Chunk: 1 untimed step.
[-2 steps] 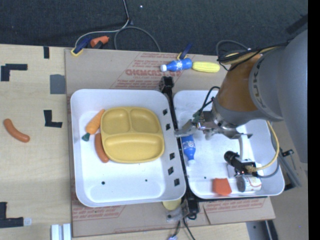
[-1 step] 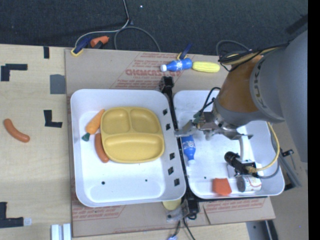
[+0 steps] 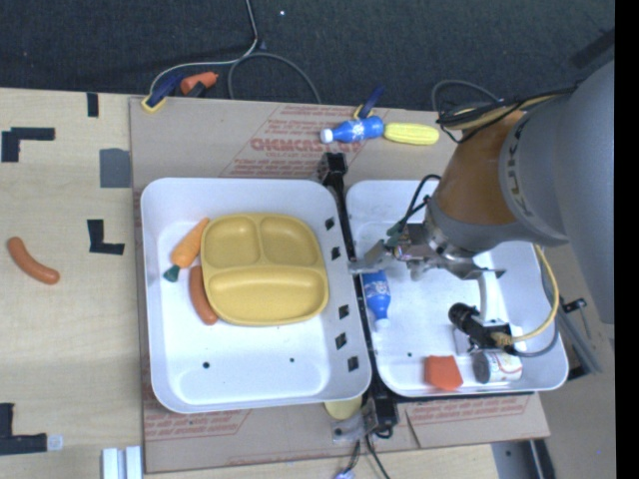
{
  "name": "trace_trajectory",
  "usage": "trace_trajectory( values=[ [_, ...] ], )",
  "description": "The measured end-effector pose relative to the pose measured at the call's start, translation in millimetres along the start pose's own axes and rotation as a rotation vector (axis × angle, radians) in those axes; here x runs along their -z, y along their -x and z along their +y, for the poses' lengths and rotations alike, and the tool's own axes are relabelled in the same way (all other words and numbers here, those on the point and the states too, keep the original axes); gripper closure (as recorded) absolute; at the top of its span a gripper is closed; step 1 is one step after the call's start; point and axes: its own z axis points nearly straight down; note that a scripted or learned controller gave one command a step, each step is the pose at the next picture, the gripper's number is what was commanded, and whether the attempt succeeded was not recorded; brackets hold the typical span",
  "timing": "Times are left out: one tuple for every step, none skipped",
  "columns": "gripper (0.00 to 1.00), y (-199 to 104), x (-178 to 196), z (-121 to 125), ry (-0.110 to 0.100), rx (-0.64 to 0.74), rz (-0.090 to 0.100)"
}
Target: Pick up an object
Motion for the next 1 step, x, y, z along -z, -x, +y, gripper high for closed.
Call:
trace_trajectory(
  values=[
    [0.00, -0.4, 0.3, 0.0, 0.001, 0.000, 0.000]
  ],
)
